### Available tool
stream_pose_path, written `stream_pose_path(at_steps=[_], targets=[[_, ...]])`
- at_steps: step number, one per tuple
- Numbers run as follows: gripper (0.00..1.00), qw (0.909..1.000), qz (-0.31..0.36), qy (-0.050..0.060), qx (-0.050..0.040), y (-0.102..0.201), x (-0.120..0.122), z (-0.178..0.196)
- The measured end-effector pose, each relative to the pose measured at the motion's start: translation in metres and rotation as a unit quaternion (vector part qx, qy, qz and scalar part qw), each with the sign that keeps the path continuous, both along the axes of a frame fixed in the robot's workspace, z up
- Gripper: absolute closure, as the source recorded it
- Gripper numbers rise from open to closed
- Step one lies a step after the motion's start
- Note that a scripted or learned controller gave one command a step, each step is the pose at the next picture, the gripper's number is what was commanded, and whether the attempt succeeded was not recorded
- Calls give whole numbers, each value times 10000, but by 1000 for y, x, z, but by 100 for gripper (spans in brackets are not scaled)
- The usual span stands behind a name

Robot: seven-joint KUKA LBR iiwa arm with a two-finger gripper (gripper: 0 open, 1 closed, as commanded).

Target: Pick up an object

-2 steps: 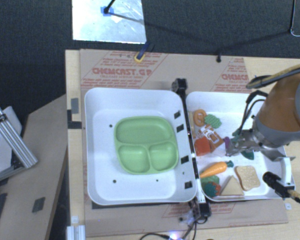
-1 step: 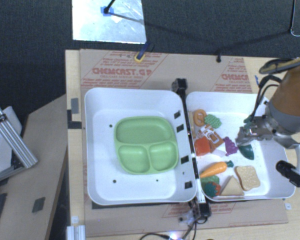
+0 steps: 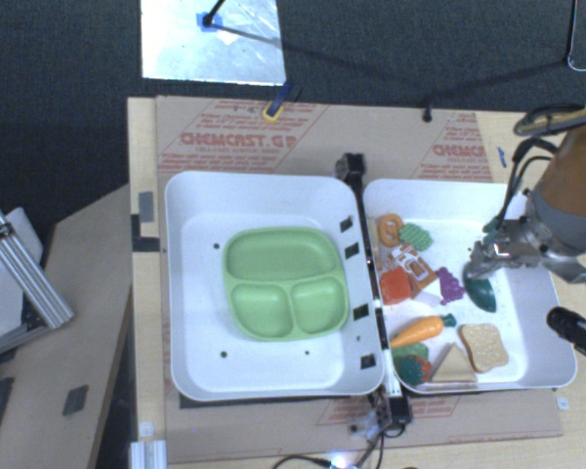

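A table [image 3: 225, 125] covered in brown printed cardboard carries two shallow white bins. The left bin [image 3: 190, 262] holds a green divided plate [image 3: 283, 281]. The right bin [image 3: 537, 360] holds toy food: a carrot [image 3: 417, 329], a bread slice [image 3: 482, 346], purple grapes [image 3: 450, 285] and a dark teal piece [image 3: 481, 292]. The gripper [image 3: 485, 262] hangs just above the teal piece; I cannot tell whether its jaws are spread or pinching. A good grasp probably means descending straight, centred on the teal piece, clear of the grapes.

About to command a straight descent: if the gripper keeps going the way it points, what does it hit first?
Likely the dark teal toy just below the gripper in the right bin; depth is unclear.
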State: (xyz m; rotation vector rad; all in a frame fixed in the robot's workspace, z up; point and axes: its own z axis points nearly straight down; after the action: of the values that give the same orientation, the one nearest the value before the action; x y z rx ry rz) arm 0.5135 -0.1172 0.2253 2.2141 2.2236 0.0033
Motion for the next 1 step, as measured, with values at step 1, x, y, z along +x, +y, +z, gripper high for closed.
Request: stream_pose_path(at_steps=[1], targets=[[100,10000,32,0,14,50,30,5]])
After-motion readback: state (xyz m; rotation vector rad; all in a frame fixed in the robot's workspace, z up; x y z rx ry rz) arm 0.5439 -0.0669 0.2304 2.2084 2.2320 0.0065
